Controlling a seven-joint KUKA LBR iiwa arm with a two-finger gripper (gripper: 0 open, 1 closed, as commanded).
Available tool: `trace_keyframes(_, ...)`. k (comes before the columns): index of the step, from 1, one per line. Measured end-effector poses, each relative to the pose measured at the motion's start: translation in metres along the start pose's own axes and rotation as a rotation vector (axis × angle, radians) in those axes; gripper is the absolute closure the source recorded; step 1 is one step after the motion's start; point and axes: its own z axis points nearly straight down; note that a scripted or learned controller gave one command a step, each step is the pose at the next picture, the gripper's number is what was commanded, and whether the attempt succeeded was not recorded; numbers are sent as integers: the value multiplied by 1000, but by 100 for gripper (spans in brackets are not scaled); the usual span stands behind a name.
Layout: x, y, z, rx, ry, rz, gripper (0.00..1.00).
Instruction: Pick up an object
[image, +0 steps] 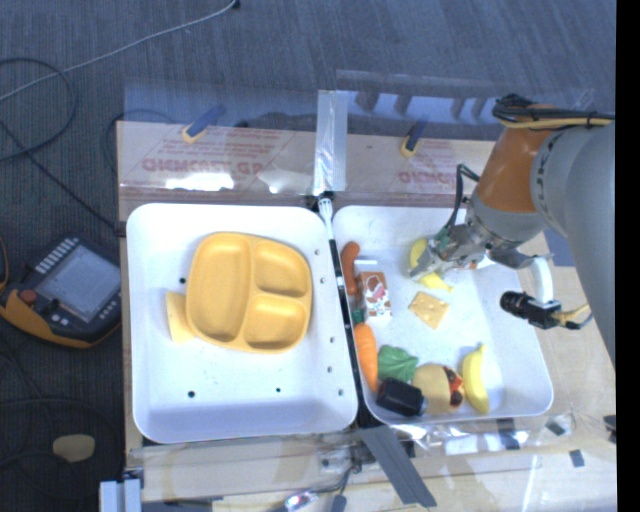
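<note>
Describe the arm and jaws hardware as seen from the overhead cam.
The arm is a thick, rounded grey body with an orange band above the wrist. A thin black cable loops beside the band. The gripper is a small, metallic grey assembly; its details are too small to resolve.

Red print on cardboard sheet (225, 160) behind bins, upper centre: too blurred to read. Small carton (374, 294), right bin: graphics only, no legible txt.

Robot lab: teach pendant (62, 292), floor cables (40, 80).
</note>
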Motion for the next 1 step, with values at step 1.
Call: trace_keyframes(1, 67, 55, -78, 0, 2, 85, 100)
